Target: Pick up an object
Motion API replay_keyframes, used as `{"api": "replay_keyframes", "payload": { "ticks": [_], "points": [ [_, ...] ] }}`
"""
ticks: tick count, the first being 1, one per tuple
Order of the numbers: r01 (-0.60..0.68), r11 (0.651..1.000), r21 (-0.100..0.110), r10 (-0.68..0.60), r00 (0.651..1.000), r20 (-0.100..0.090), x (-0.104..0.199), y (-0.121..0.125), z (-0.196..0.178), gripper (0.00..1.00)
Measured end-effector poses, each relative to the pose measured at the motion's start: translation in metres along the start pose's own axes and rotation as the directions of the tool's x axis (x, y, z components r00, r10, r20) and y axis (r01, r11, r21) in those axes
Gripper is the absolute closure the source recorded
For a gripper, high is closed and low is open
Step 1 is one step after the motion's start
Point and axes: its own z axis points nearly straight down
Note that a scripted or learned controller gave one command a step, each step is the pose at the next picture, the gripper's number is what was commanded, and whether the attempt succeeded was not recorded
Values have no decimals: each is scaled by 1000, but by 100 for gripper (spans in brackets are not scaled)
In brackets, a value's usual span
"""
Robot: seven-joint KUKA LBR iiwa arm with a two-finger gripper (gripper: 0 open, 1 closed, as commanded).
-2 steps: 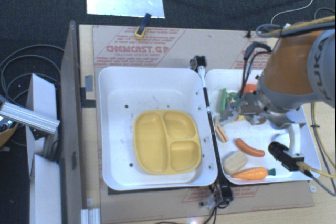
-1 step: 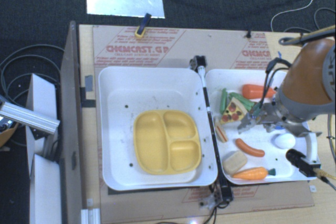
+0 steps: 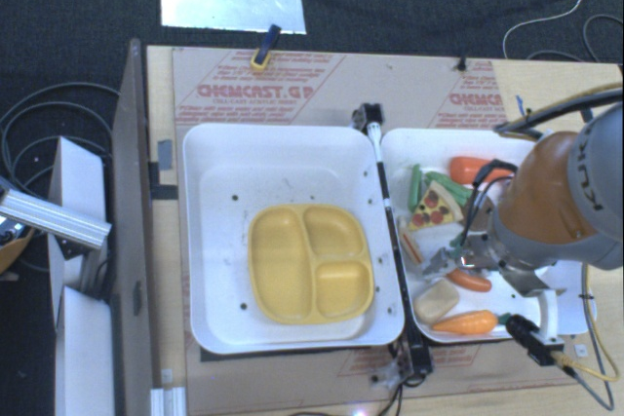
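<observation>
Your gripper (image 3: pixel 456 258) sits low in the right bin (image 3: pixel 395 151), over the crowded pile of toy food, and from above I cannot tell what state it is in, because the wrist and the orange band (image 3: pixel 546 190) cover most of it. The likeliest target, as I judge it, is the small red sausage (image 3: pixel 470 283), which lies touching or just under the gripper's near side, its long axis running roughly left to right with the right end tipped slightly toward the bin's front. The main risk is crowding: the carrot (image 3: pixel 466 322) lies just in front of the gripper, almost parallel to the sausage with its green top pointing right, the pale potato-like piece (image 3: pixel 436 300) sits just beside it to the front-left, and the pizza slice (image 3: pixel 438 203) lies just behind. You could close on two things at once, or nudge the sausage so it rolls away across its long axis. A round, smooth piece like this probably slips unless it is squeezed across its short side. The yellow divided tray (image 3: pixel 312 263) in the left bin (image 3: pixel 200 239) lies well apart, to the gripper's left.
</observation>
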Motion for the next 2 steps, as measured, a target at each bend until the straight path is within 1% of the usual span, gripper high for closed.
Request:
{"api": "replay_keyframes", "payload": {
  "ticks": [1,2],
  "points": [
    [5,1000,-10,-5,1000,8,-75,94,-21,0],
    [7,1000,20,-7,1000,-3,-45,160,0,0]
  ]
}}
